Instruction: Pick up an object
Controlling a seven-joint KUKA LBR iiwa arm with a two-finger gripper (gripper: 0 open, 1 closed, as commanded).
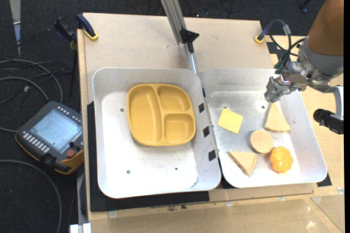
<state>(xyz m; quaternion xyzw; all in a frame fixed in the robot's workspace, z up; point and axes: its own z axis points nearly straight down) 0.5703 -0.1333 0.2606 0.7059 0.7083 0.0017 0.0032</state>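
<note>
The gripper (273, 91), its grasp impossible to tell, hung over the right bin (311, 141) just beyond a pale wedge (277, 120), far from the yellow square (230, 120).

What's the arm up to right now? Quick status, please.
Gripper over right bin, holding nothing seen. Nearest: tan wedge, just below. Nothing in the way.

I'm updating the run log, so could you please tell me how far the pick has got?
Done: the gripper is over the right bin, just above the pale wedge. In hand: nothing visibly held. Left: grasp and lift; the wedge, yellow square, round piece, tan triangle and orange piece all lie in the bin.
</note>
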